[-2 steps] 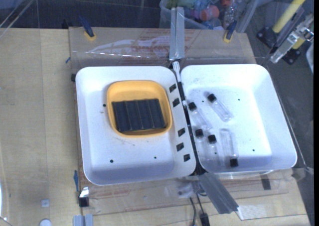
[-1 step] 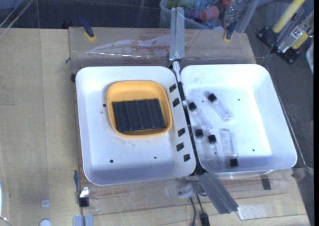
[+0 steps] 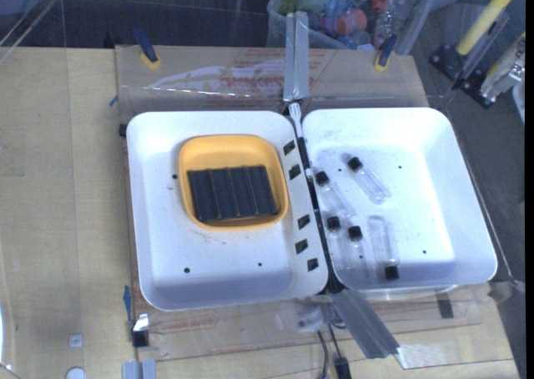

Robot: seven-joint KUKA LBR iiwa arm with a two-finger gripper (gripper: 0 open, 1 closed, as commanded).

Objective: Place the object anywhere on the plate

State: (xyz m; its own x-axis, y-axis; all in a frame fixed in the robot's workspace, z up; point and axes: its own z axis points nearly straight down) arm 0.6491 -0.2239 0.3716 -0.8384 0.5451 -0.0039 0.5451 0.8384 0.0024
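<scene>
Yellow plate [image 3: 190, 159] in left bin [image 3: 150, 202], dark ribbed block [image 3: 232, 194] sitting on it. Clear black-capped vials [image 3: 367, 179] loose in right bin [image 3: 450, 202], near divider. Gripper state: cannot tell. Judgement: pick isolated far vial, grasp across body, release low over plate centre to stop rolling.

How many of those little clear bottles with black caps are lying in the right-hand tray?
4, as far as I can tell: one upper middle, one by the divider, one lower middle and one near the front. They are see-through, so another could be missed.
</scene>
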